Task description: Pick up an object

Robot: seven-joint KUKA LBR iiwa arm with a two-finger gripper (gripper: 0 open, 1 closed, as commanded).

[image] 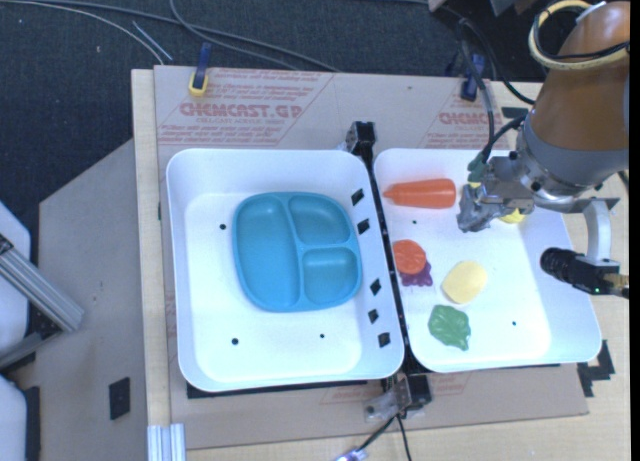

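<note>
Green leafy toy point(449, 327) lies nearest us in the right bin point(560, 344), low and left of centre. Just above it we note a pale yellow piece point(465, 281), then an orange-and-purple piece point(410, 260) beside the divider — neither touching the other. Left bin point(195, 339) carries a blue divided tray point(297, 250). Farther back, an orange carrot point(420, 193) lies on its side near the right bin's rear wall. Gripper point(478, 211) hangs just right of the carrot; a small yellow item point(512, 215) shows beside it. We cannot tell whether the gripper grips anything.
</note>
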